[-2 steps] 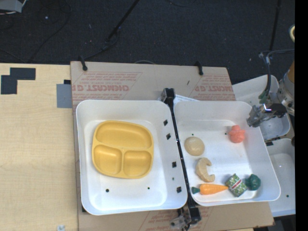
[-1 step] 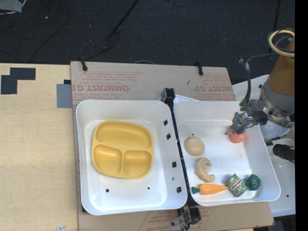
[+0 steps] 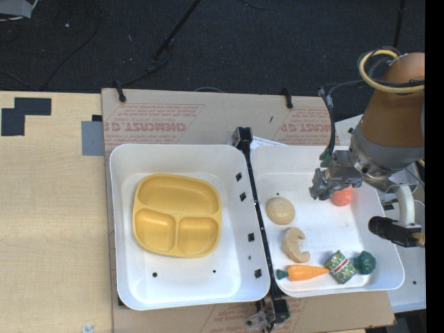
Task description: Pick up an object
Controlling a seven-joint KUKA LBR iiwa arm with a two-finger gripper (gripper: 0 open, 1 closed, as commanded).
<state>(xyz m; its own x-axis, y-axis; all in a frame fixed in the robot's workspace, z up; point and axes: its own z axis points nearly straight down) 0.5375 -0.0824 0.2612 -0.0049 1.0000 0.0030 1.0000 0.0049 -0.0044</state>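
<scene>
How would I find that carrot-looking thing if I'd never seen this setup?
Look in the right white bin, along its near edge. The toy carrot lies flat there at the near-left corner, beside a green-and-white packet. It is the only long orange piece with a green tip.

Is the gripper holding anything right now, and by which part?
It cannot be told: the gripper sits right beside the small red-orange round object in the right white bin, with no hold visible.
</scene>
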